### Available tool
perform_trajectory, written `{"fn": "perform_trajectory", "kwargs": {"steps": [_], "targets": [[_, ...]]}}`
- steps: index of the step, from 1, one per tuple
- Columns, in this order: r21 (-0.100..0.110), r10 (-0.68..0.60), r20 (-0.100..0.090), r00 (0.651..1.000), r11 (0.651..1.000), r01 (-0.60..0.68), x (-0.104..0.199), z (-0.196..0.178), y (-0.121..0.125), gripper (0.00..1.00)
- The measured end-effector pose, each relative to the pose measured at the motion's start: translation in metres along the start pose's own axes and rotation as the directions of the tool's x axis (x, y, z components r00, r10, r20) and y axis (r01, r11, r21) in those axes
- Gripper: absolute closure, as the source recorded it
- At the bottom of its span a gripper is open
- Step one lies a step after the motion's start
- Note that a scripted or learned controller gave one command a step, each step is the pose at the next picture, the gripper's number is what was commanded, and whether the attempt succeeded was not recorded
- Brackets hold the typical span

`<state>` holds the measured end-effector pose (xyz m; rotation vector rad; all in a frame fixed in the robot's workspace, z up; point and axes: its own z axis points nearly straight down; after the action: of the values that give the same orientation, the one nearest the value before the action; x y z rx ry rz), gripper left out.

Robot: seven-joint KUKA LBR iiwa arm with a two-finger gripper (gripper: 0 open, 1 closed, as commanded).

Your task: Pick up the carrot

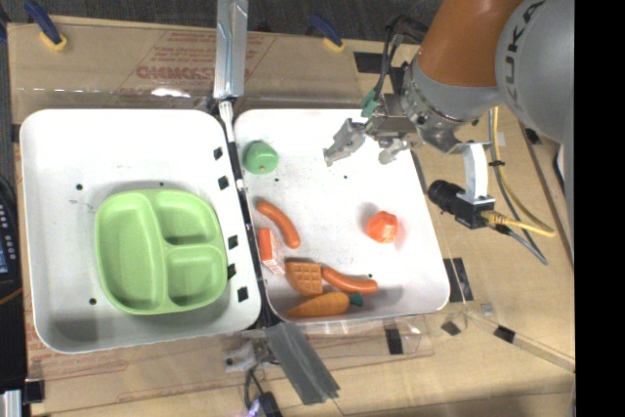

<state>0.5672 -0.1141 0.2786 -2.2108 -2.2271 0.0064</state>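
Note:
The carrot (317,306) is orange with a small green end. It lies flat along the front wall of the right bin (415,259), just below a waffle piece (303,276) and a reddish sausage (349,281). My gripper (365,148) hangs over the back part of the right bin, well behind the carrot. It is open, with nothing between its fingers (341,145).
The right bin also holds a green round fruit (260,156) at its back left, a second sausage (278,222), a red tomato (383,227) and a small orange-and-white piece (266,245). A green divided plate (156,249) sits in the left bin (59,151).

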Motion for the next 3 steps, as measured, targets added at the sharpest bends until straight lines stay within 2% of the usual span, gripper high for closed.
{"fn": "perform_trajectory", "kwargs": {"steps": [1, 2, 3], "targets": [[0.001, -0.206, -0.001, 0.979, 0.979, 0.206, 0.023, 0.11, -0.035, 0.0], [0.0, -0.001, -0.002, 1.0, 1.0, 0.001, 0.005, 0.15, -0.091, 0.0], [-0.001, 0.693, -0.003, 0.721, 0.721, -0.693, 0.006, 0.138, -0.09, 0.0]]}}
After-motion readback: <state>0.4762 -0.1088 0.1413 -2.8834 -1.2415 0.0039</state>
